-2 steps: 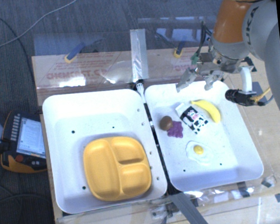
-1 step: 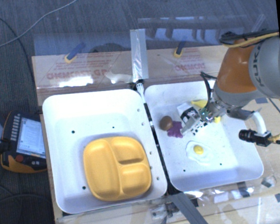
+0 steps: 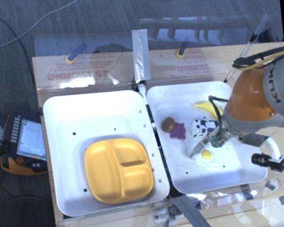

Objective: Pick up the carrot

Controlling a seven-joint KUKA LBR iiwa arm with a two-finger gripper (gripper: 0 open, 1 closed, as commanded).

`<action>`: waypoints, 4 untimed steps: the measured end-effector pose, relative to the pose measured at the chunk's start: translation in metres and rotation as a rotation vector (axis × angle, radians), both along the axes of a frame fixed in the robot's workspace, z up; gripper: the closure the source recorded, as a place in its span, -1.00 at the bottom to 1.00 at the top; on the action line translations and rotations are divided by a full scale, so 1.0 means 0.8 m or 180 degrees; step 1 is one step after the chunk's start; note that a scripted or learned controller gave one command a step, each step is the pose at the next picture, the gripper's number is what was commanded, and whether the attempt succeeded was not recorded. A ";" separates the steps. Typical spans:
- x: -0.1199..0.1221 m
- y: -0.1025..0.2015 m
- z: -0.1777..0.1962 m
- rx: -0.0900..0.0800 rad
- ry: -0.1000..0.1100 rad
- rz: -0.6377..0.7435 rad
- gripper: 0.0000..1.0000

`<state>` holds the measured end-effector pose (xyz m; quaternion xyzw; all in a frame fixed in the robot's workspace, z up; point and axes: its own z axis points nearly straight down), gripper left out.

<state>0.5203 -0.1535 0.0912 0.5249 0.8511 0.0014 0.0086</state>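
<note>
Tool low in rt bin – jaw state can't tell | carrot – not identifiable.

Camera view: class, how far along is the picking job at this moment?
Done: the gripper is down in the right bin, beside the toy egg. In hand: no held object can be confirmed. Left: grasping and lifting the target.

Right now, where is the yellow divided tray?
In the camera view, the yellow divided tray lies in the left bin, toward its front, away from the gripper in the right bin.
</note>
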 end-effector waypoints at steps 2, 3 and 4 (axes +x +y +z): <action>-0.039 -0.086 0.005 -0.0021 -0.0001 0.0890 1.00; -0.040 -0.084 0.002 -0.0011 0.0015 0.0894 -1.00; -0.037 -0.080 0.001 -0.0028 0.0002 0.1598 -1.00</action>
